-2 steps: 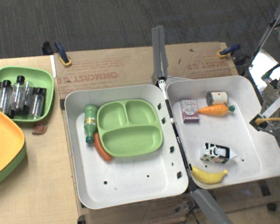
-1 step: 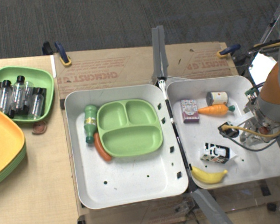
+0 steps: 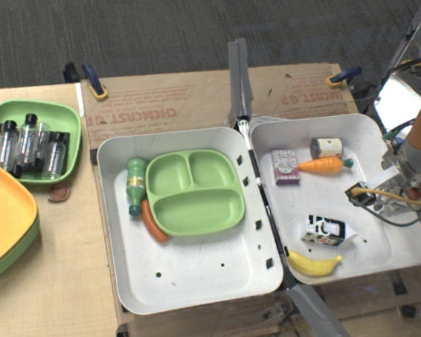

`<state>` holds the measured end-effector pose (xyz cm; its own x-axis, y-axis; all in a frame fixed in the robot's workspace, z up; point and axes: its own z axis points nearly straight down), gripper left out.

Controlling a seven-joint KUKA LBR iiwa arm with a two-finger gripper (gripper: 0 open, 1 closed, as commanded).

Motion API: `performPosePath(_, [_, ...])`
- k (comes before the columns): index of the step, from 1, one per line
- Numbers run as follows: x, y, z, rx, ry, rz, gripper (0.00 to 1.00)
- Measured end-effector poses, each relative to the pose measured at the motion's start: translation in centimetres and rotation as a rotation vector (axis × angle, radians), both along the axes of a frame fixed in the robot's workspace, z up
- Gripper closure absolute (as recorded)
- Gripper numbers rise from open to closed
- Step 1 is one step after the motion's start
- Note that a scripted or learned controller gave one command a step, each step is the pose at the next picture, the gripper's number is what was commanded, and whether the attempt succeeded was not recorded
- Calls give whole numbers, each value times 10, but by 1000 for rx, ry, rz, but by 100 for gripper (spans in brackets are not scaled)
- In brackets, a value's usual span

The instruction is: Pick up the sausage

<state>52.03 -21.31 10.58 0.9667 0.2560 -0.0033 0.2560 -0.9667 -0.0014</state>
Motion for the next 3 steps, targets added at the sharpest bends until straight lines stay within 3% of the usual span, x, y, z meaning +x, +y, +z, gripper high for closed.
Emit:
performPosePath(1, [-32,-7,-16,6,3,139,100])
performPosePath(2, [-44,-9,5,1,1,-27,100])
performPosePath(3, [-44,-9,12,2,4,-26,100])
